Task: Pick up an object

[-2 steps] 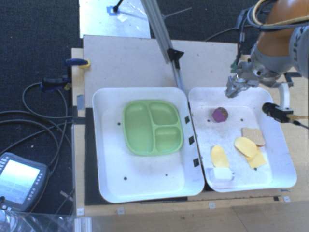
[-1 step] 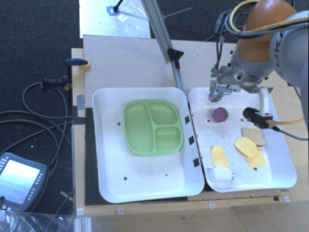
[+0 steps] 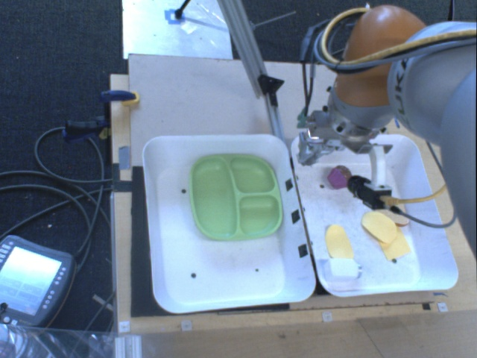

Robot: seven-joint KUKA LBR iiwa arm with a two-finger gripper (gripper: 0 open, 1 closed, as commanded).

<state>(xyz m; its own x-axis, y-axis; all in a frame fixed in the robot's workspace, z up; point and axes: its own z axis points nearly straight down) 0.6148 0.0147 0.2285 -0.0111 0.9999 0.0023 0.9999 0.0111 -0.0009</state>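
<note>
1. On my far left I see a teach pendant (image 3: 30,274) lying on the dark floor, its screen lit, with black cables looping above it.
2. Next comes the left bin (image 3: 168,274). A green divided plate (image 3: 235,196) lies flat in its upper middle, three compartments facing up.
3. A grey pole (image 3: 242,36) slants down from the top and ends near the seam where the two bins meet.
4. In the right bin (image 3: 432,267), the gripper (image 3: 313,149) hangs over the upper left corner, close above the bin floor. From here I cannot tell how its fingers stand, and I see nothing between them.
5. Just right of the gripper, a small purple object (image 3: 340,176) sits on the bin floor, apart from the gripper.
6. Lower down, a yellow slice (image 3: 337,241) lies above a white block (image 3: 343,268) near the front wall.
7. Further right, two more yellow pieces (image 3: 381,228) overlap, near a yellow cable running off to the right.
</note>
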